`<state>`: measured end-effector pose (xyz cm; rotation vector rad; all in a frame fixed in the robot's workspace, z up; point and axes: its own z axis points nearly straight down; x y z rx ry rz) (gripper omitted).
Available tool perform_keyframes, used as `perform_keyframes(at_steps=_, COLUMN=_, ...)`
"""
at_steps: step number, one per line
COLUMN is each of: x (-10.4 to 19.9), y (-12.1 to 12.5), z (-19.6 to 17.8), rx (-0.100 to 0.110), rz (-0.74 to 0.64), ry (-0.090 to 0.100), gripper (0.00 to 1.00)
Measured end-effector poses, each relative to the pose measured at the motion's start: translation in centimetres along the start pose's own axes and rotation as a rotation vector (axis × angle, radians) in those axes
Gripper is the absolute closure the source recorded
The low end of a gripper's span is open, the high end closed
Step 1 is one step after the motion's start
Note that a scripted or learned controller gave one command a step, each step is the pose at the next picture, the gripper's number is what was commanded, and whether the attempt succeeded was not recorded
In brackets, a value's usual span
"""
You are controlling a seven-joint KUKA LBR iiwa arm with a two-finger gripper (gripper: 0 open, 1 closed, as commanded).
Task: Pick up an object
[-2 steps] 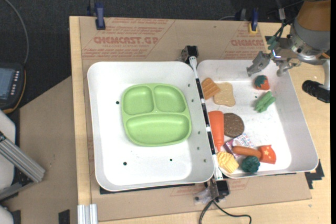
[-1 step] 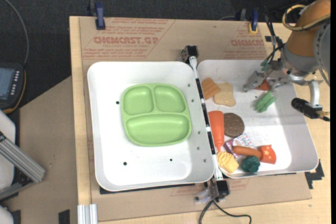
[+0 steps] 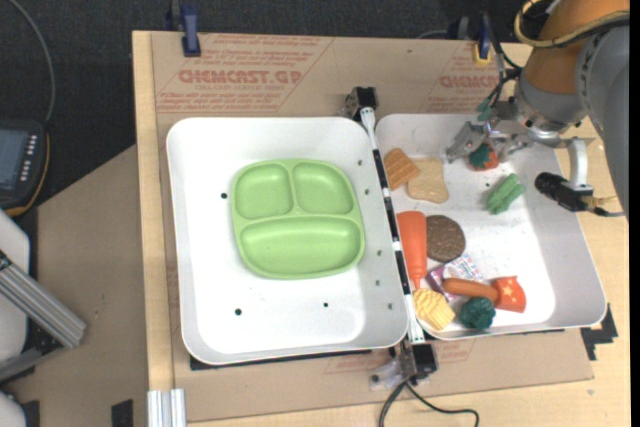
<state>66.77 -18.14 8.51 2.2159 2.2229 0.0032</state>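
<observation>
reading "chemcast gp" [image 3: 240,76], printed on brown board [image 3: 150,175]

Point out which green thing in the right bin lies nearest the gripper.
The light green piece, just below the gripper. The dark broccoli sits far off at the bin's near edge.

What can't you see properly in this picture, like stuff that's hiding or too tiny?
- Camera view: the gripper sits over a small red thing; too small to tell whether it grips it.
- The arm is cut off by the right edge.
- Food piled at the right bin's near end overlaps: the sausage and broccoli cover what lies under them.
- The device is cut off at the left edge.
</observation>
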Motion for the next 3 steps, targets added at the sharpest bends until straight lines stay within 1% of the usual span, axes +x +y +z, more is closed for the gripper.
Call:
perform_keyframes(at_steps=1, x=-0.2, y=0.0, z=-1.1, rx=-0.003, rz=0.001, ry=-0.003, gripper=1.00)
perform_keyframes(at_steps=2, x=6.9, y=-3.3, z=-2.6, rx=0.008, rz=-0.001, ry=0.003, gripper=1.00)
perform_keyframes(at_steps=3, x=15.3, y=-5.6, z=-10.5, rx=-0.002, rz=-0.005, ry=0.003, gripper=1.00)
